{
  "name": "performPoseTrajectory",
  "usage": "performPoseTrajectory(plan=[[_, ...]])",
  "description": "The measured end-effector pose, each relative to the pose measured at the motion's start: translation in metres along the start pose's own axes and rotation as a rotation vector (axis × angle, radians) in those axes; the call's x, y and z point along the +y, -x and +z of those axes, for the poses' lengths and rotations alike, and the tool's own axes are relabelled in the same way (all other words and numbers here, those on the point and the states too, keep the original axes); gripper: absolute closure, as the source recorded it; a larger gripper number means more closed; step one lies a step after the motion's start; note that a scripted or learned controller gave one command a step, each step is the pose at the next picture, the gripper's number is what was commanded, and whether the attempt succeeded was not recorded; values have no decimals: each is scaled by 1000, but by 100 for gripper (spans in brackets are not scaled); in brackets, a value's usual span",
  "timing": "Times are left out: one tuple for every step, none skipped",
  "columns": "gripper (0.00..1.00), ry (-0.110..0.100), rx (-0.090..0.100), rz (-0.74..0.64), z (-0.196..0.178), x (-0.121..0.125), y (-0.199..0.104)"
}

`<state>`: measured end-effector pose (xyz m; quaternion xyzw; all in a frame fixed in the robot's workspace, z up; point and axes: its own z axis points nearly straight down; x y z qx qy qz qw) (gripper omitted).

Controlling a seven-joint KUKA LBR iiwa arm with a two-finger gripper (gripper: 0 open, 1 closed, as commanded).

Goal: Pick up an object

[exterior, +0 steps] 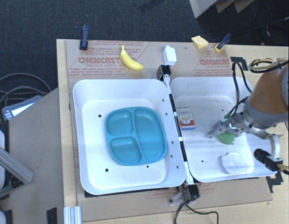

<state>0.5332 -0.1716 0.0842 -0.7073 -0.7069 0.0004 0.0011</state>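
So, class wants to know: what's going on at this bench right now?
A grey and orange robot arm reaches in from the right, its gripper down in the right bin at a small green object. Whether it has a grip on it cannot be told. The same bin holds a small box and a white piece. The left bin holds a blue divided plate. A banana lies outside the bins.

We see the gripper [222, 129] low in the right bin [200, 90] over a green object [226, 137]; at nine o'clock — a small box [185, 118]; a blue tray [135, 135] sits in the left bin [88, 120].
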Motion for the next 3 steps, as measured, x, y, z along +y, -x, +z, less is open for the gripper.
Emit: performPoseTrajectory(plan=[[100, 3, -1, 1, -10, 1, 0], [100, 3, -1, -2, -73, 52, -58], [100, 2, 0, -2, -123, 23, -116]])
